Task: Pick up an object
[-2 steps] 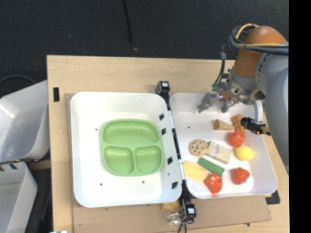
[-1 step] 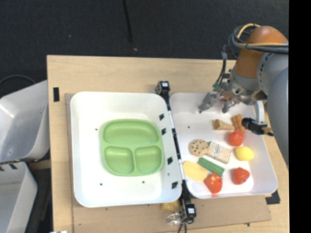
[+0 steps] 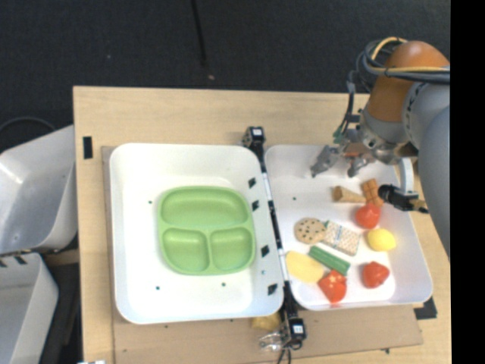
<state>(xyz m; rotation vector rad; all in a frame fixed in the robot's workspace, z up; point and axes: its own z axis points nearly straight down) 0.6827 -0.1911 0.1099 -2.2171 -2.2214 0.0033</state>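
Note:
My gripper (image 3: 338, 165) hangs over the back of the right bin (image 3: 292, 165) with its two fingers spread apart and nothing between them. Just in front of it and to the right lie a tan wedge (image 3: 348, 196) and an orange piece (image 3: 370, 189). Further forward in the same bin sit a round cookie (image 3: 308, 230), a patterned cracker block (image 3: 340, 237), a green stick (image 3: 329, 258), a yellow piece (image 3: 305, 267), a lemon (image 3: 381, 240) and three red fruits (image 3: 367, 215), (image 3: 332, 286), (image 3: 375, 274).
The left bin (image 3: 129, 279) holds a green divided plate (image 3: 205, 229). A black clamp (image 3: 253, 136) sits at the back of the ridge between the bins. The arm's orange band (image 3: 402, 78) rises at the right edge.

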